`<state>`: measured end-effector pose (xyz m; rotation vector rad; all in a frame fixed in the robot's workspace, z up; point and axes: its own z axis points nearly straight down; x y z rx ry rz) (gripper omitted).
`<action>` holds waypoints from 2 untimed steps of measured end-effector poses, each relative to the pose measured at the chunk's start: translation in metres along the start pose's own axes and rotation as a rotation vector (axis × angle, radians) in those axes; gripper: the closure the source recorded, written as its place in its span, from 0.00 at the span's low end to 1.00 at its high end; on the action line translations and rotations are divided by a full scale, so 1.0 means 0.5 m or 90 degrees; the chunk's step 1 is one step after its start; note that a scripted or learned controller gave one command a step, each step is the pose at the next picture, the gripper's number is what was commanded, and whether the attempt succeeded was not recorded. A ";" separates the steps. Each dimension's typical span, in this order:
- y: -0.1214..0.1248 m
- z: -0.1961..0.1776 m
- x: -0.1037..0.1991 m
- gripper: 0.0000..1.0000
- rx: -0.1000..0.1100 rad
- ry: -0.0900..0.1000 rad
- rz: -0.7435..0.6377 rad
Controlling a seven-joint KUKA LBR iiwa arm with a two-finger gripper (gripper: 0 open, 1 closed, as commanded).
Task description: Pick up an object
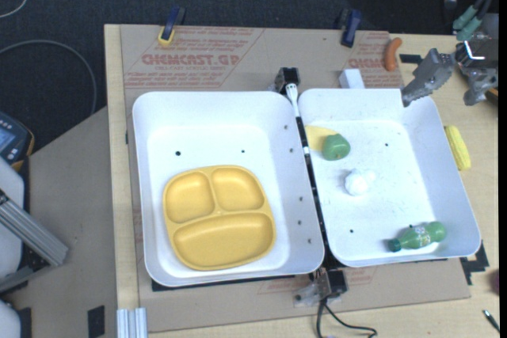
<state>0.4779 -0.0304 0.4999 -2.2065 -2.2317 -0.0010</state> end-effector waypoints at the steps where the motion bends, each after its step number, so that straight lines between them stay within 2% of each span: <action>1: 0.004 -0.021 -0.011 1.00 -0.003 -0.002 0.006; 2: 0.004 0.094 0.200 1.00 0.004 -0.001 0.000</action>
